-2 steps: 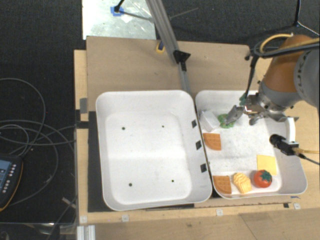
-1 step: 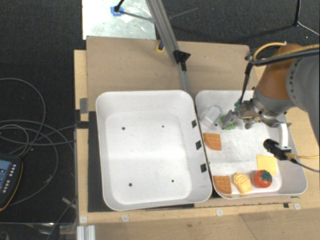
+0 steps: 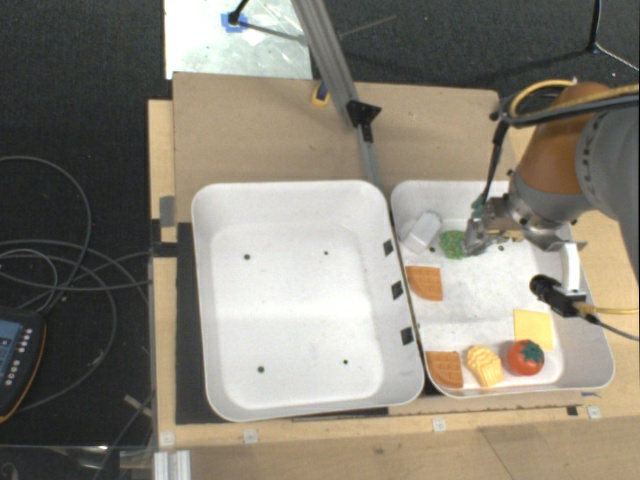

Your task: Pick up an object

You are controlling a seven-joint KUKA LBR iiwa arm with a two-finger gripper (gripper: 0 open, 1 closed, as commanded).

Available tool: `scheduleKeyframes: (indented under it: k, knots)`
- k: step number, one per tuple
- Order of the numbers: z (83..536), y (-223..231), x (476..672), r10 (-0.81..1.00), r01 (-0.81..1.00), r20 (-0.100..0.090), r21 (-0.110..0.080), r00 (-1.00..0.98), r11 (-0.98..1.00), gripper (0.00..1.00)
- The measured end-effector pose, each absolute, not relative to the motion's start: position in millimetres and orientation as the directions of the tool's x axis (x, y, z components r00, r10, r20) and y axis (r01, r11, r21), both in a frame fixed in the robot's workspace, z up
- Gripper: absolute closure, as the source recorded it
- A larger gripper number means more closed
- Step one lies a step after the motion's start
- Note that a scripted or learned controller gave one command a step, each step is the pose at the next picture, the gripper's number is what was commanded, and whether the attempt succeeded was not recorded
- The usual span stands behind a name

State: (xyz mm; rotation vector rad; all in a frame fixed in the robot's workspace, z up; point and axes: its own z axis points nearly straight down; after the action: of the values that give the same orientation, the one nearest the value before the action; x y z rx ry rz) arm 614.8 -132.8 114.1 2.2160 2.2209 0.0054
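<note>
You see the left bin [image 3: 300, 298], then the right bin [image 3: 590, 363] at its 3 o'clock. The arm [image 3: 575, 173] enters from 3 o'clock; its gripper [image 3: 474, 236] sits low beside the green piece [image 3: 452, 243] at the right bin's 11 o'clock, touching or nearly. Whether it grips anything, you can't tell. Nothing looks lifted, so the pick seems undone. The yellow block [image 3: 533, 325], tomato [image 3: 526, 357], two wafers [image 3: 425, 283] and grey piece [image 3: 422, 231] rest in the bin.

I count two white bins [image 3: 290, 203], two orange waffle pieces [image 3: 425, 283], one yellow fries piece [image 3: 485, 366], one tomato [image 3: 526, 357], one yellow cheese slice [image 3: 533, 326], one green item [image 3: 452, 243], one white cup [image 3: 421, 231]
</note>
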Motion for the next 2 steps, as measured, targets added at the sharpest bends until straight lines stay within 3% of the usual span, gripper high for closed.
scheduleKeyframes:
  k: [2]
  knots:
    - [242,-139,621.3,1.000,1.000,-0.002,0.010,-0.006,0.006,1.00]
